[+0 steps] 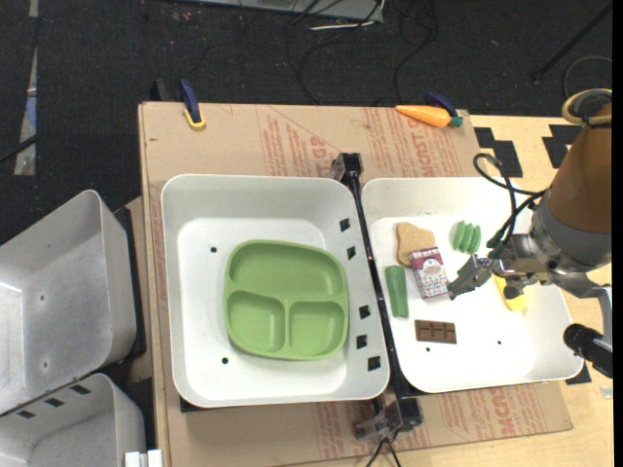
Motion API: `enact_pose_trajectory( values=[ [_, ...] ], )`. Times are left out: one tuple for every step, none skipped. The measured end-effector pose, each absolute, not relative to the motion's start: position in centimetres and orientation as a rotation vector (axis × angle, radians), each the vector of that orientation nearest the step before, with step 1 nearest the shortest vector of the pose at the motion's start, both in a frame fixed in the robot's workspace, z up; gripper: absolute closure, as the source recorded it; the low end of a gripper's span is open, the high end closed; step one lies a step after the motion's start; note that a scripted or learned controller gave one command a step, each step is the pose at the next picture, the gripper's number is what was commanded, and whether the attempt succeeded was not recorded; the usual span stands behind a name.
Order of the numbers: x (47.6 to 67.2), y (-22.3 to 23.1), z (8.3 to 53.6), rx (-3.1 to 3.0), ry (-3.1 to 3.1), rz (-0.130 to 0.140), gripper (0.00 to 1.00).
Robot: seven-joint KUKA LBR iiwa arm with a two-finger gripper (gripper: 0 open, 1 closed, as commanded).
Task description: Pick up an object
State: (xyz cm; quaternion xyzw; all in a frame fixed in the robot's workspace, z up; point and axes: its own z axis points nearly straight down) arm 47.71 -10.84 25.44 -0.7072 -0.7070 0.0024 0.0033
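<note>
Camera view, from above and at a slant. The right bin [545, 358] holds the candidates: a small pink-and-white carton [429, 271] near its middle, touching a tan bread-shaped piece [413, 237] behind it; a green stick [396, 290] along the left wall; a pair of green pods [466, 235]; a brown chocolate bar [435, 332] lying flat; and a yellow piece [514, 298] partly hidden under the arm. The end effector [471, 274] hangs just right of the carton; whether it is spread or closed cannot be told, and nothing is seen held. The carton looks light, stiff and boxy, probably best taken across its two long sides; the flat bar would likely be hard to get under. The left bin [185, 202] holds a green divided plate [286, 300].
</note>
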Motion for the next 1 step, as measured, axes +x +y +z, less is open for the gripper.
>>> enact_pose_trajectory(
  values=[
    [47.87,-10.84,25.77,-2.22,-2.223,0.0,0.0]
  ],
)
